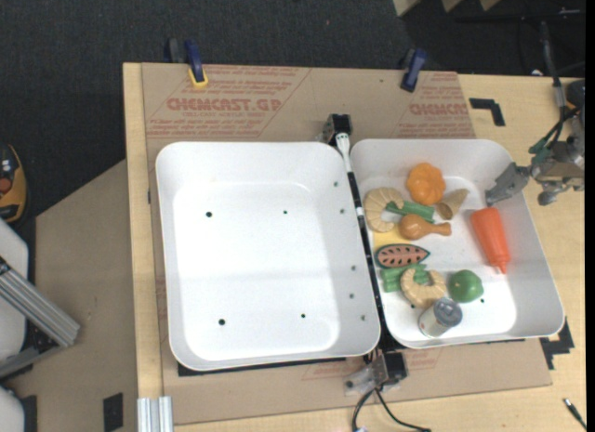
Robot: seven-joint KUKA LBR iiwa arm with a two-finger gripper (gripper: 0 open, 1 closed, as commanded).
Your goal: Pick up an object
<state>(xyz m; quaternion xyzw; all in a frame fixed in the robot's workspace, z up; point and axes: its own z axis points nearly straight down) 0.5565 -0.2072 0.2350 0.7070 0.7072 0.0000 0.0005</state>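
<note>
The right bin (535,305) holds several toy foods. Among them are an orange fruit (425,181), a red-orange carrot (490,237), a green ball (465,285), a watermelon slice (402,255), a brown drumstick (423,228), a cream shell-shaped piece (380,205) and a small grey can (442,317). My gripper (523,190) hangs at the bin's upper right edge, just above and right of the carrot's top. Its fingers stand open and hold nothing.
The left bin (260,254) is bare white with a few small dark holes. A black clip (338,127) sits where the two bins meet at the back. Blue clamps (194,60) (412,66) pin the brown board. Cables (381,393) trail at the front.
</note>
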